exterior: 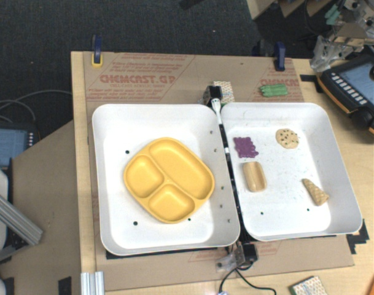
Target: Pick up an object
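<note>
Yellow divided plate (168,179), small purple item (245,146) indistinct

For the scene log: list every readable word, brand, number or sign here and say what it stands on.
"CHEMCAST GP": red print on the brown board behind the left bin.
The same red print repeats on the board above the right bin, cut off and too blurred to read fully.
Smaller red lines above each print: too small to read.
Tablet screen at right: unreadable.
</note>
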Available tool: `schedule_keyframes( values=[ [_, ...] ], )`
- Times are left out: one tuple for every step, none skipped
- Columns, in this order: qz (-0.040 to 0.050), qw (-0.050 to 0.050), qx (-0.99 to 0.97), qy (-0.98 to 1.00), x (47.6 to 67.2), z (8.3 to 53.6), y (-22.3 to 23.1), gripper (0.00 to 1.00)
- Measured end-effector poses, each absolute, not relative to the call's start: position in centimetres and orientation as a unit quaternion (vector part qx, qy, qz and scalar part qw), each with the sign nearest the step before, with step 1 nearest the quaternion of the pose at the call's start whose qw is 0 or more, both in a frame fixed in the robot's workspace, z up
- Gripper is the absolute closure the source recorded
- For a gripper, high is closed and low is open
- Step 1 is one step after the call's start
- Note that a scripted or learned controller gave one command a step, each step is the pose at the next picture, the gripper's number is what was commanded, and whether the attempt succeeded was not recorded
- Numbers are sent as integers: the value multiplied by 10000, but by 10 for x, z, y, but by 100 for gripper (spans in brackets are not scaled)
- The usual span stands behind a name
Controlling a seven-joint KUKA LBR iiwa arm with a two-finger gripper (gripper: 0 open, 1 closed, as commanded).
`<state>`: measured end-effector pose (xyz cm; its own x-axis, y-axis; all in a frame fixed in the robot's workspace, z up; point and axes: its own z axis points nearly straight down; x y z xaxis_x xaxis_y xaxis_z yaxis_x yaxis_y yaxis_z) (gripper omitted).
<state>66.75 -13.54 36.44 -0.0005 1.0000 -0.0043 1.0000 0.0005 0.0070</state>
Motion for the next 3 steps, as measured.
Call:
schedule_keyframes(
  values=[
    [-31, -46, 7074, 7068, 665, 257, -134, 100],
    [-23, -48, 7057, 7085, 665, 162, -88, 100],
    [27, 35, 7066, 7076, 652, 239, -81, 100]
  ],
)
